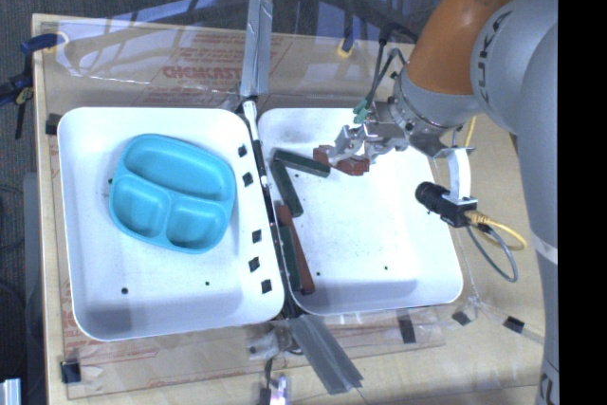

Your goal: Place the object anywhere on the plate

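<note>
Nearest the camera, along the front edge of the desk (493, 346), a grey bar (327, 358) lies at a slant below the gap between the two bins. Above it, the left bin (95, 299) carries the blue plate (173, 193), a three-compartment tray lying flat and well apart from the hand. The right bin (379, 261) holds dark flat strips (287, 204) near its left wall, one crossing another. Farther back in the right bin, the hand (358, 145) hangs low over the bin's upper middle. A small brown object (353, 164) sits at the fingertips; a grip on it cannot be confirmed, and the finger spacing cannot be told. Beyond, the orange band (455, 33) joins the grey arm (541, 109) entering from the right.
</note>
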`<state>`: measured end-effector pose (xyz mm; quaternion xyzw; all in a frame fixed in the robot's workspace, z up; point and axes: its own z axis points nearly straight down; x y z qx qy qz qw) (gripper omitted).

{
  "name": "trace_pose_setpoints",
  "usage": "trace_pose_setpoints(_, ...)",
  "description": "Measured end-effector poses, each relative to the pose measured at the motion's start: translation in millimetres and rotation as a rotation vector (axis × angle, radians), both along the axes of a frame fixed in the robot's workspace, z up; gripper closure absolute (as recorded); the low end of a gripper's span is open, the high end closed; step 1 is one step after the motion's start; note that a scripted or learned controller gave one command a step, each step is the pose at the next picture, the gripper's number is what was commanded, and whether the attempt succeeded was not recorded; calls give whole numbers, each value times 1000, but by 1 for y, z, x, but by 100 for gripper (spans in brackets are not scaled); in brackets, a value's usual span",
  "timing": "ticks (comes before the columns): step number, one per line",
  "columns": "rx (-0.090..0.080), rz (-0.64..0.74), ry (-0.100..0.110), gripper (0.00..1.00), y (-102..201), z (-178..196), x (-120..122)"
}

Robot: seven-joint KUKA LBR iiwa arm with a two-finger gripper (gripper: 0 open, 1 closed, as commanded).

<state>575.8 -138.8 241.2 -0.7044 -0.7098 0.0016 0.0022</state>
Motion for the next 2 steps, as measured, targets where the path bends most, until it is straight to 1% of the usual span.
trace_pose_setpoints(1,-1,62,0,100,75,-29,-31)
trace_pose_setpoints(2,-22,222,-10,100,107,-38,-14)
